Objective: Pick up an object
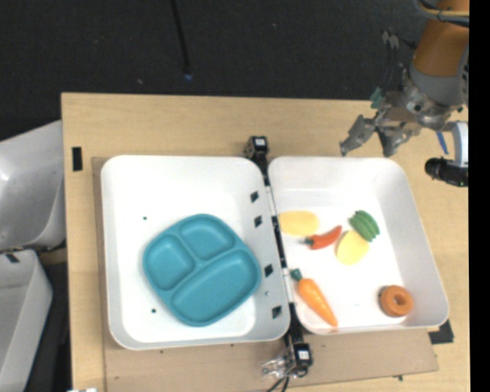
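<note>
Currently your pincer (374,137) hangs spread open, holding nothing, beyond the right bin's (392,168) far rim; the green toy (364,224) lies nearest, directly nearward.

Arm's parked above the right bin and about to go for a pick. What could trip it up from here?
1. The yellow piece, red chili, second yellow piece and green piece lie bunched together; the open gripper may nudge or catch a neighbour.
2. The carrot lies close to the bin's left wall, so a finger could strike the rim.
3. The donut sits alone, likely safest, though near the front corner.
</note>
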Tool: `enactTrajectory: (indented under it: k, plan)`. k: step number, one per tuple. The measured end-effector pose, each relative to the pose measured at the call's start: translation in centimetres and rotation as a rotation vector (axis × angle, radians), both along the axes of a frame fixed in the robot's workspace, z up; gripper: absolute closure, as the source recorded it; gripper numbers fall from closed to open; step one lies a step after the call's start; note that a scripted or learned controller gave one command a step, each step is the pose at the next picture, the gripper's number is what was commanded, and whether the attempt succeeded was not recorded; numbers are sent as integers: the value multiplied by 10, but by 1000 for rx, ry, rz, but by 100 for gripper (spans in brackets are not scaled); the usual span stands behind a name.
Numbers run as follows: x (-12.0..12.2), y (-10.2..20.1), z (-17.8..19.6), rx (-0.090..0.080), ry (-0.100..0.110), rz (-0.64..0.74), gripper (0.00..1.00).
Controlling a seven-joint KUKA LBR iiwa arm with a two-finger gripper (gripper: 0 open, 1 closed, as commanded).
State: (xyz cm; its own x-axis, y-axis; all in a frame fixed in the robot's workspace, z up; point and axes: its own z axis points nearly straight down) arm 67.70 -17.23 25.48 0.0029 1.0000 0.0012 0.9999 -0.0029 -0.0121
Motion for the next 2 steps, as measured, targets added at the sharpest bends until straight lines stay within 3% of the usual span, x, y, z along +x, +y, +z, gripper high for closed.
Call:
enactTrajectory:
  k: [1, 2]
  plan:
    - [2, 1, 10, -3, -13, 4, 0]
    - [1, 2, -53, -2, -8, 3, 0]
